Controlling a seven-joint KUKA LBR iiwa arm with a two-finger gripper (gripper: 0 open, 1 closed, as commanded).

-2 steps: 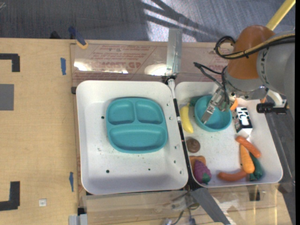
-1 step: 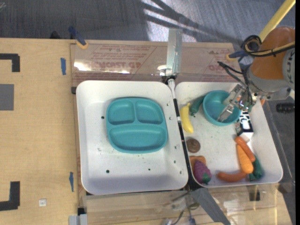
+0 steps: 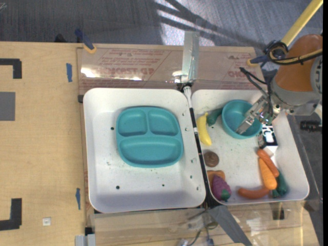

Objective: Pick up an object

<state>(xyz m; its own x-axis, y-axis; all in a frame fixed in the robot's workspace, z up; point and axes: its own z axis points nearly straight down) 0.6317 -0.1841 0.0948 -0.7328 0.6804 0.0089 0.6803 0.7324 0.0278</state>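
Observation:
The right bin holds several toys. A teal bowl stands at its back, with a yellow banana and a dark green piece to its left. A brown round piece and a purple toy lie near the bin's left wall. Two orange carrots and a red-orange sausage lie at the front right. My gripper hangs at the bowl's right rim, under the grey wrist with the orange band. Nothing visibly hangs from it.
The left bin bears a teal divided plate in its middle. A metal divider rises behind the bins' shared wall. Cables trail from the wrist over the right bin's back edge. Brown board lies to the left.

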